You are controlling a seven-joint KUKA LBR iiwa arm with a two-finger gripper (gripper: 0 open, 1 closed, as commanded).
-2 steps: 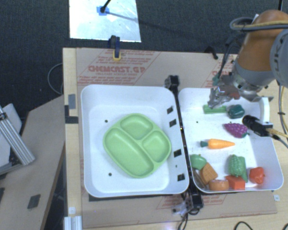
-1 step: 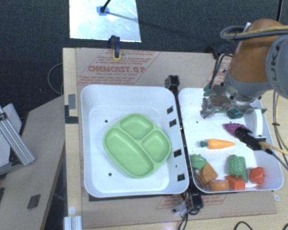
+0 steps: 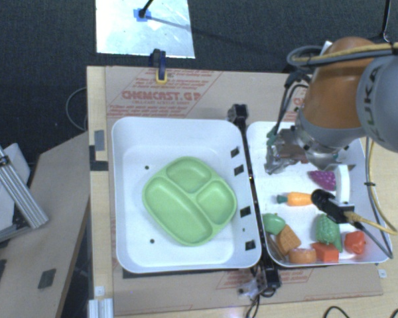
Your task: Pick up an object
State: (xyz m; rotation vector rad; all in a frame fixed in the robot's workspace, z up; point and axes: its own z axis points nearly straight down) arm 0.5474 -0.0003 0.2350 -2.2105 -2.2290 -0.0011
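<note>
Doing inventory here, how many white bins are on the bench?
2: the left bin holds a green divided plate; the right bin holds toy food.

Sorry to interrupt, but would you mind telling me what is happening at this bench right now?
The grey KUKA arm reaches in from the right, and its two-finger gripper hangs over the upper left part of the right white bin. Nothing shows between its fingers. Toy food lies below it: an orange carrot, purple grapes and more pieces along the near edge. The left white bin holds a green divided plastic plate.
</note>
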